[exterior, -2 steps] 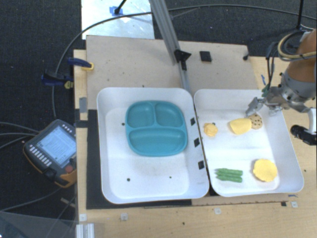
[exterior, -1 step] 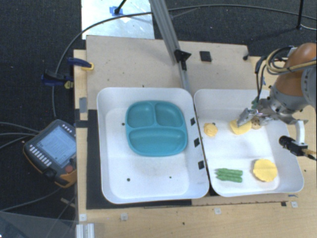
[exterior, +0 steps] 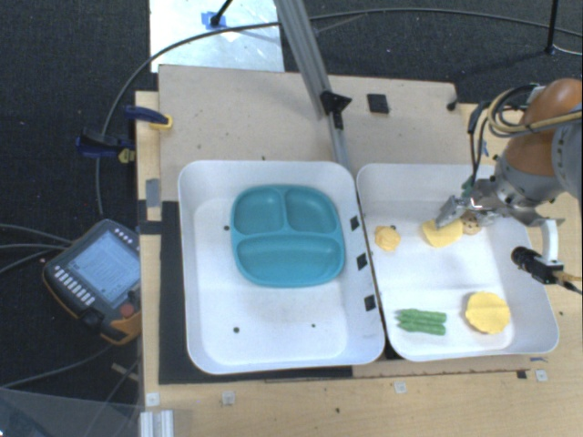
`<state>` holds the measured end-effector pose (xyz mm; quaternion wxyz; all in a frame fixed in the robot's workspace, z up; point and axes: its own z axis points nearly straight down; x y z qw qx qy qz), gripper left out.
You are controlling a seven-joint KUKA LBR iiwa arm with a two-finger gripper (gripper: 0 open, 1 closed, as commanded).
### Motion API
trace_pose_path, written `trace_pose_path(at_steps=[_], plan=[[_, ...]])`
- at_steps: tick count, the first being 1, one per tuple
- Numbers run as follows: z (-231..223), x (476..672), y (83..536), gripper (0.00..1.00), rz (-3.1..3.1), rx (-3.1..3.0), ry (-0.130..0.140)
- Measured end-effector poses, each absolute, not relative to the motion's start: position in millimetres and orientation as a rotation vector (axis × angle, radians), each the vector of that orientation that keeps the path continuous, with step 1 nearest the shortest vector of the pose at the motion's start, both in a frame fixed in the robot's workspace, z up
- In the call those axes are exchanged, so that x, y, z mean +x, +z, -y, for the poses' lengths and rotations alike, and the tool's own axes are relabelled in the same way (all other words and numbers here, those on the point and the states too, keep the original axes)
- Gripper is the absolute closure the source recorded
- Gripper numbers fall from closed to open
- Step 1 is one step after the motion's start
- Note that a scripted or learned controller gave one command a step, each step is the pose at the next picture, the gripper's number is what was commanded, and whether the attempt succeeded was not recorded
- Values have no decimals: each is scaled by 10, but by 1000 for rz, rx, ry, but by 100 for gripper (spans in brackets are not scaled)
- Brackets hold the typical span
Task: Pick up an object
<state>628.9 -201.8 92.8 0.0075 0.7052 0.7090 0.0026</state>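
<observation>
In the right bin lie several toy foods: a small yellow piece near its left wall, a yellow banana-like piece in the upper middle, green beans at the front and a round yellow piece at the front right. My gripper is low at the banana-like piece's upper right edge, its metal fingers right against it. A small brown item sits just beside the fingers.
The left bin holds a teal divided plate. A slanted grey pole crosses the bench's back. A teach pendant lies off the bench to the left, with cables around.
</observation>
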Motion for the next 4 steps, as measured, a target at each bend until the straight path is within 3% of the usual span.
trace_pose_path(at_steps=[1, 3, 4], plan=[[2047, 6327, 1088, 100, -2205, 2192, 17], [2063, 6362, 2381, 100, -2224, 2209, 6], [2062, 6373, 2531, 100, -2227, 2211, 4]])
